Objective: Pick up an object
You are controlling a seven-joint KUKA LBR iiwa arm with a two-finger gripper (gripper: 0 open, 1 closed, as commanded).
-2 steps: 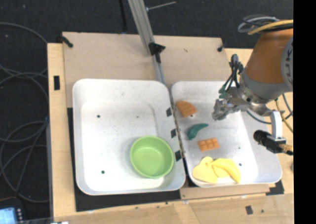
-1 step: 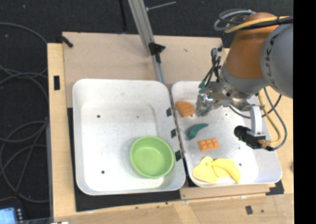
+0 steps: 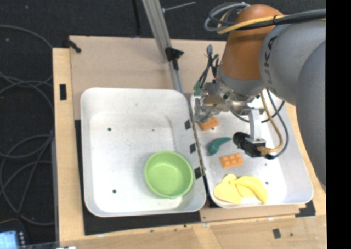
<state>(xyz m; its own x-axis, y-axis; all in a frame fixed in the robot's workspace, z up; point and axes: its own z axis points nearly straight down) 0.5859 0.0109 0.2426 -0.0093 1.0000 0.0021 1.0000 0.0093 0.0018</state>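
Note:
My gripper point(image 3: 204, 113) hangs low over the far left corner of the right bin point(image 3: 290, 187), close to the wall between the two bins. A small orange piece point(image 3: 209, 125) lies right at its tip, touching or nearly touching it. A teal curved piece point(image 3: 218, 144) sits just below that on the bin floor. Nearer the front lie an orange waffle-patterned block point(image 3: 231, 160) and a yellow banana bunch point(image 3: 241, 189). The arm's orange band and grey body cover the bin's far right part.
A green bowl point(image 3: 169, 174) stands in the front right corner of the left bin point(image 3: 109, 133). A metal pole point(image 3: 156, 17) slants up from behind the bins. A black cable fitting point(image 3: 249, 145) hangs off the arm over the right bin.

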